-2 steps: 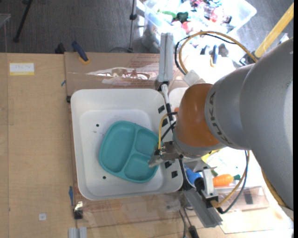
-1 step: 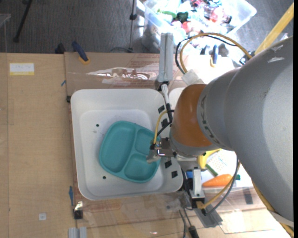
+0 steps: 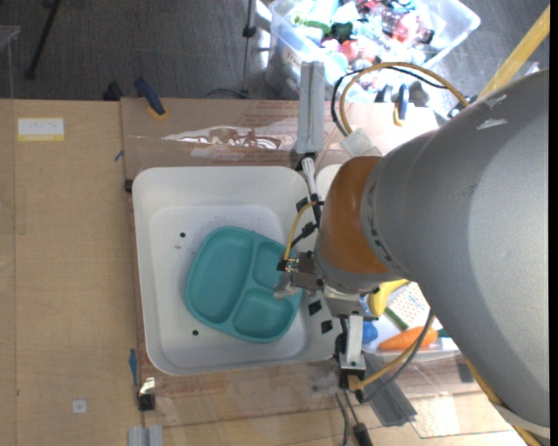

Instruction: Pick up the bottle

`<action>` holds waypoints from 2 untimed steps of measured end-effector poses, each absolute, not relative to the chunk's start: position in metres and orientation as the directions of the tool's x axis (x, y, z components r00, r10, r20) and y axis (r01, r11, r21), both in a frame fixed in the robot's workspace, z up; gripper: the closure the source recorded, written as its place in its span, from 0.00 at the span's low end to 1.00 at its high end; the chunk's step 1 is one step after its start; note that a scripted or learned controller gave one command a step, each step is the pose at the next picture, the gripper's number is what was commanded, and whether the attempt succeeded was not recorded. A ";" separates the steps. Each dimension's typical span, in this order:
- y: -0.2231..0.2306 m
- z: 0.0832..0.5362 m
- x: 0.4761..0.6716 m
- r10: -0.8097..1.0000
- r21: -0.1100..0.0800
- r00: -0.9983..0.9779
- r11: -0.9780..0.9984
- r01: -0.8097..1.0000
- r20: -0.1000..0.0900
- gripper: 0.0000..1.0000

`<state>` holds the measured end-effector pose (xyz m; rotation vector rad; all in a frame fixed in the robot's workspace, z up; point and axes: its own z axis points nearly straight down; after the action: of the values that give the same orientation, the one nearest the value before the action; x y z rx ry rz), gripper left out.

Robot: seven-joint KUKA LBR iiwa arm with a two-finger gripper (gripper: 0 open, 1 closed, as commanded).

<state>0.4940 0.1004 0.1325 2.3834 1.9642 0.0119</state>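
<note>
Wooden bench (image 3: 70,261) holds 2 shallow white plastic bins (image 3: 157,261); grey arm's gripper (image 3: 349,348), grip state unclear, hides the right bin, risking a blind miss.

Left bin (image 3: 157,261): holds one divided plate (image 3: 240,283), lying flat, toward the bin's right and near side.
Right bin (image 3: 324,179): adjoins the left bin on its right; largely covered by the arm (image 3: 453,226), which reaches in from the right above it.
Wrist: over the shared wall between the bins, at the plate's right edge.
Small items (image 3: 403,324): lie in the right bin's near part, under the arm.
Crate (image 3: 375,26): stands behind the bench, beyond the right bin, filled with mixed items.
</note>
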 end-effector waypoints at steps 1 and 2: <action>0.095 0.143 0.495 0.979 0.050 0.201 -0.199 0.979 -0.032 1.00; 0.224 0.288 0.510 0.929 -0.001 0.371 -0.371 0.929 0.000 1.00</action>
<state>0.5096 0.2243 0.2885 2.6013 1.7629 -0.0016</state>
